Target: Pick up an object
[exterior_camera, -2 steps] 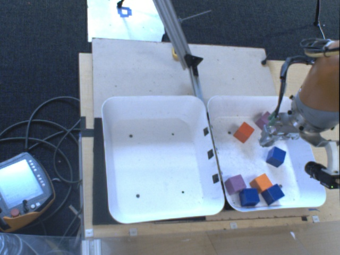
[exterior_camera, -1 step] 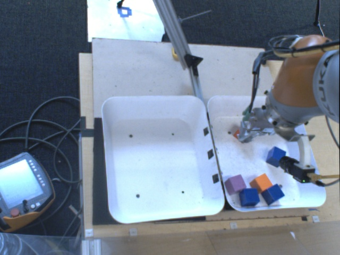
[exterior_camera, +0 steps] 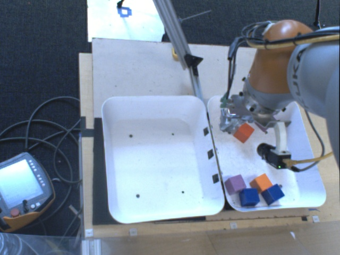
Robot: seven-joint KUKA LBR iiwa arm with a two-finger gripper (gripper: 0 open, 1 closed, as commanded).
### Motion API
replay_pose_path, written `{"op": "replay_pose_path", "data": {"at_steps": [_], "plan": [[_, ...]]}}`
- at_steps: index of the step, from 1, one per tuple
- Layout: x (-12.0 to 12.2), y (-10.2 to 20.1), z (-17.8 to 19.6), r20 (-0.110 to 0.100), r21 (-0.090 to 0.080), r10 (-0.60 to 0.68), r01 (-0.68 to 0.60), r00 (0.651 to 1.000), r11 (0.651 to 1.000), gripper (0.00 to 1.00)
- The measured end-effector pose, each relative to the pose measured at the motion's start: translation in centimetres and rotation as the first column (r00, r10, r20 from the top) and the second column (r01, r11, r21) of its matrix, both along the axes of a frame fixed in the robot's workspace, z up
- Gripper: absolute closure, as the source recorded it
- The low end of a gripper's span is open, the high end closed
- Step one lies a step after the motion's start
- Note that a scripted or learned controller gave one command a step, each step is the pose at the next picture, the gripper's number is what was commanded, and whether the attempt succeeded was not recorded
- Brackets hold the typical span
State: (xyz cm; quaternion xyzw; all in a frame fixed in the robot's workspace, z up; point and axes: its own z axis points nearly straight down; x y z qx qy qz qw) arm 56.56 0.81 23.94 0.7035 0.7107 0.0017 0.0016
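Two white bins sit side by side on the counter (exterior_camera: 143, 68); we see the left bin (exterior_camera: 159, 158) at frame centre and the right bin (exterior_camera: 303, 190) at right. Our tool (exterior_camera: 236, 125) hangs over the right bin's upper part with an orange-red cube (exterior_camera: 244, 132) at its tip, seemingly pinched between its fingers. Near the lower rim lie a purple cube (exterior_camera: 235, 184), an orange cube (exterior_camera: 261, 182) and two blue cubes (exterior_camera: 248, 196) (exterior_camera: 272, 194).

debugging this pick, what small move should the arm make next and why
Probably a short straight lift. The gripper sits low in the right bin with the orange-red block right at its tip, apart from the four blocks at the near edge; rising would show whether it's held.
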Motion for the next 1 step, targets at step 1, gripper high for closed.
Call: {"op": "replay_pose_path", "data": {"at_steps": [1], "plan": [[1.74,5.51,-1.25,-0.002,0.002,0.001,-0.001,1.0,1.0,1.0]]}}
